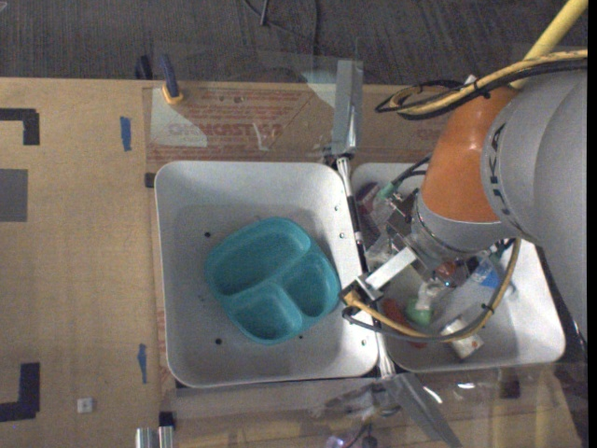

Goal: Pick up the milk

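Camera view, fixed overhead, slanted:

1. Bench (75, 278): I log a tan surface with black corner marks and short strips of blue tape.
2. Left bin (187, 203): white, shallow. It holds one teal divided tray (270, 280), three compartments, lying flat and turned at an angle near the bin's right wall.
3. Right bin (536, 334): white, shallow, sharing a centre divider with the left bin. Much of it is covered by the arm.
4. Arm (522, 157): grey, with an orange band, entering from the right and bent down over the right bin. Yellow and black cables loop around it.
5. Gripper (431, 287): low inside the right bin, among small items. I cannot tell how its fingers stand or whether they have hold of anything; the wrist hides them.
6. Small items under the wrist: a green piece (419, 314), a red piece (450, 273), a blue-and-white piece (485, 273), a white carton-like piece (464, 343) near the front wall. I cannot tell which of them is the milk.
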{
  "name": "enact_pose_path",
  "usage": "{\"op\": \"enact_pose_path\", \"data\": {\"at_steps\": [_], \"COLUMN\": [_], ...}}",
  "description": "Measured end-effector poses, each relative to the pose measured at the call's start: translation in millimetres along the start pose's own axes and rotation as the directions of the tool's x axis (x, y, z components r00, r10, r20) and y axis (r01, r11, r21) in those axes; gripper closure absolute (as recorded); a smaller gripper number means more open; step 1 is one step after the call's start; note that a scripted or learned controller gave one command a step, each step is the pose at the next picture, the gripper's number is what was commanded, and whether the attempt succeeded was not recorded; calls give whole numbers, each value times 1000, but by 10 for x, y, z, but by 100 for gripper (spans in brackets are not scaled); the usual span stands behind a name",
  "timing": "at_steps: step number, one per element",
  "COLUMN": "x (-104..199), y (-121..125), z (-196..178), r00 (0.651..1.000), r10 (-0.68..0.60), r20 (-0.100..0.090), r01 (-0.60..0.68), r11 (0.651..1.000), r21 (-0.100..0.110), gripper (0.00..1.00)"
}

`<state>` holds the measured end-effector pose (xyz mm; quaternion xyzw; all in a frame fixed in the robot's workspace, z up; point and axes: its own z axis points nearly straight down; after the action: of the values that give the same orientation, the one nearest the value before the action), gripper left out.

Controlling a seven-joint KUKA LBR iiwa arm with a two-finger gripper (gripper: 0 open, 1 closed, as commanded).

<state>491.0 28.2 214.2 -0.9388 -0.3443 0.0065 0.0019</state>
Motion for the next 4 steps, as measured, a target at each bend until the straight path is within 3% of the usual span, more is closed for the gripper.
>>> {"op": "enact_pose_path", "data": {"at_steps": [1,2,3,4], "x": [-81,-172,772,10], "y": [384,775,1042,1321], "z": [345,343,333,-672], "r00": [986,998,997,982], "r10": [165,-57,80,190], "r20": [0,-2,-2,-11], "r01": [-165,57,-80,-190], "r11": [986,998,997,982], "r21": [2,-1,-1,-4], "gripper": [0,0,0,0]}}
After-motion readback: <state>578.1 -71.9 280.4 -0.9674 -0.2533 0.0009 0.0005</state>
